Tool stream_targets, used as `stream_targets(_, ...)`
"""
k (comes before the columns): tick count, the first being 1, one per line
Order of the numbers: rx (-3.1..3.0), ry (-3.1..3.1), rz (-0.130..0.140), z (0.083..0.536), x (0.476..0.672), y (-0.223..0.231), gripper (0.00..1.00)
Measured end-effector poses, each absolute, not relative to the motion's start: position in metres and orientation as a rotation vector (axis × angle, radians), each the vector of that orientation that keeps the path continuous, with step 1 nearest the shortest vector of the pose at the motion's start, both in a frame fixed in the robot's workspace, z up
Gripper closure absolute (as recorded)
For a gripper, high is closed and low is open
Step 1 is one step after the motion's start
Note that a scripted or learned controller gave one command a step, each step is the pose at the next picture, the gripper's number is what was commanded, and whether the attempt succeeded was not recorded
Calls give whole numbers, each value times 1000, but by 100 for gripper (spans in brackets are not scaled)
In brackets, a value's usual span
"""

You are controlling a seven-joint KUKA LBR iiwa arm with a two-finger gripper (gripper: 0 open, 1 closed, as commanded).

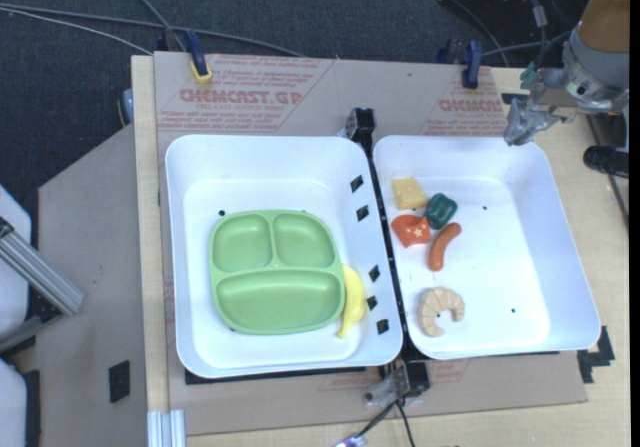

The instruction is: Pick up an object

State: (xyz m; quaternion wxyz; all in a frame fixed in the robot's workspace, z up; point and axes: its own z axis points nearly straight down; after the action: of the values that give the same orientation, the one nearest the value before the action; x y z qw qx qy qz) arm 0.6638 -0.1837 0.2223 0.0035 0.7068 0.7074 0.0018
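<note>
The right bin [560, 265] holds a yellow cheese-like block [407, 192], a dark green pepper [440, 208], a red-orange piece [411, 230], an orange sausage [442, 246] and a beige shrimp-shaped toy [441, 309], all near its left side. In the left bin [190, 235] lies a green divided plate [277, 270] with a yellow banana [352, 301] against its right edge. My gripper [520, 130] hangs over the far right corner of the right bin, apart from all the objects, with nothing seen in it.
Blue and yellow clamps [197, 57] [471, 63] hold the cardboard backing at the far edge. Black clips [361, 122] join the two bins down the middle. Cables run across the dark floor behind the bench.
</note>
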Motion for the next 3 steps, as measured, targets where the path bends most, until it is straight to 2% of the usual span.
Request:
stream_targets(1, 2221, 2225, -3, 200, 664, -183, 100)
stream_targets(3, 2221, 2228, -3, 210, 628, -105, 100)
